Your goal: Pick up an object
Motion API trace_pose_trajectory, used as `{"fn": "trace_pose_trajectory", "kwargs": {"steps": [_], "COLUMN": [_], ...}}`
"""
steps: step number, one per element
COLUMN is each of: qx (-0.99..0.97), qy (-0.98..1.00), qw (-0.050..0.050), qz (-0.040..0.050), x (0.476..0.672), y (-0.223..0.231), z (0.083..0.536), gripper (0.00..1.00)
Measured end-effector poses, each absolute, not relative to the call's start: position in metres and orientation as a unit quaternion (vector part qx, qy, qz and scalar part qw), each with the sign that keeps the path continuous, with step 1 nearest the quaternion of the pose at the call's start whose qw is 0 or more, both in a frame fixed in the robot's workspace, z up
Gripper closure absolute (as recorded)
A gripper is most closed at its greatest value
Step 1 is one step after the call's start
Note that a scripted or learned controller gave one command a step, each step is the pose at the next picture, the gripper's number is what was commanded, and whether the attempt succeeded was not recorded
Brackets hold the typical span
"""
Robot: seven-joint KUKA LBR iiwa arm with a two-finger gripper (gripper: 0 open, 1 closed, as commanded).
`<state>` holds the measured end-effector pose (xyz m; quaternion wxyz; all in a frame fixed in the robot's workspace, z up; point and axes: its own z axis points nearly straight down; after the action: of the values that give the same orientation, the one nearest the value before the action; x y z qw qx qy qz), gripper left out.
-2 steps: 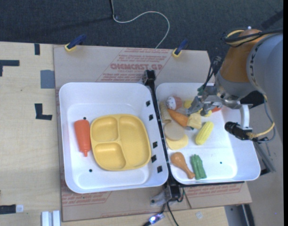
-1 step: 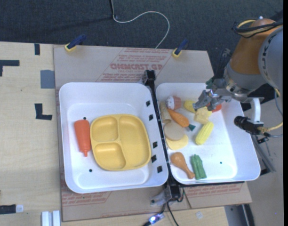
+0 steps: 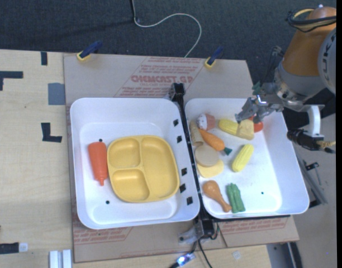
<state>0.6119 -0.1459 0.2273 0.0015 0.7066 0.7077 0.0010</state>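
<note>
The gripper (image 3: 250, 111), whose opening cannot be told, hovers at the right bin's (image 3: 283, 202) far edge over a pale yellow toy block (image 3: 246, 129), likely light, rigid and slick, best pinched across its flat sides.

Both white bins (image 3: 81, 149) look like smooth, slightly glossy plastic. The yellow divided plate (image 3: 143, 168) and the toy foods, such as the orange carrot (image 3: 97, 162), appear matt plastic. Beneath lies printed brown cardboard (image 3: 154, 80); the surrounding dark floor (image 3: 59, 10) looks like rough carpet.

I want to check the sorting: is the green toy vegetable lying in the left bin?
No, the green toy vegetable lies in the right bin, next to the toy drumstick.
</note>
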Motion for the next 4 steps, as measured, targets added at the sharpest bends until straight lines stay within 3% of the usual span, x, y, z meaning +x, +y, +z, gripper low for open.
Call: {"fn": "trace_pose_trajectory", "kwargs": {"steps": [2,3,4], "qx": [0.705,0.707,0.706], "qy": [0.71,0.707,0.708], "qw": [-0.001,0.0,0.0], "qz": [0.0001,-0.0013,-0.001], "x": [0.659,0.656,0.656], "y": [-0.057,-0.079,-0.065], "z": [0.224,0.218,0.216], "gripper": [1.0,1.0,1.0]}}
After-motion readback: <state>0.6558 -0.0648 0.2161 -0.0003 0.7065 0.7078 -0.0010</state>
